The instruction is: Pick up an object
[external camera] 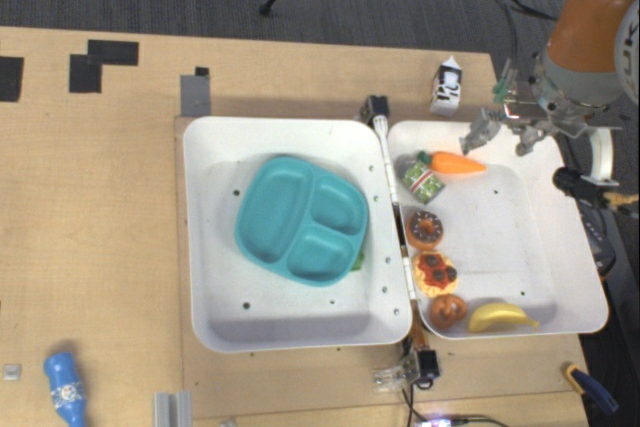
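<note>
Leftmost, the left bin (200, 245) holds a teal divided plate (303, 218), a rigid, shallow thing lying flat and a poor candidate for a two-finger pinch. Moving right across the divider, the right bin (560, 265) carries a column of toy foods along its left wall: a green-and-red packet (422, 179) near the top, a round chocolate-looking piece (425, 229), a small pizza-like disc (435, 270), and a reddish-brown ball (447, 308) near the bottom. Just right of the ball lies a yellow banana (502, 317), its long axis roughly left to right along the near wall. The likeliest target, judged by nearness to the arm, is the orange carrot (460, 164), touching or just beside the packet, with its green leafy end at the left and its tapered tip pointing right, long axis nearly horizontal. It looks like light, stiff, smooth plastic, so probably slippery; I would close across its thicker middle, squeezing perpendicular to that axis, since the taper could squirt it out. Farther right, the gripper (505, 130) hovers above the bin's far right corner, its fingers spread wide with nothing between them.
</note>
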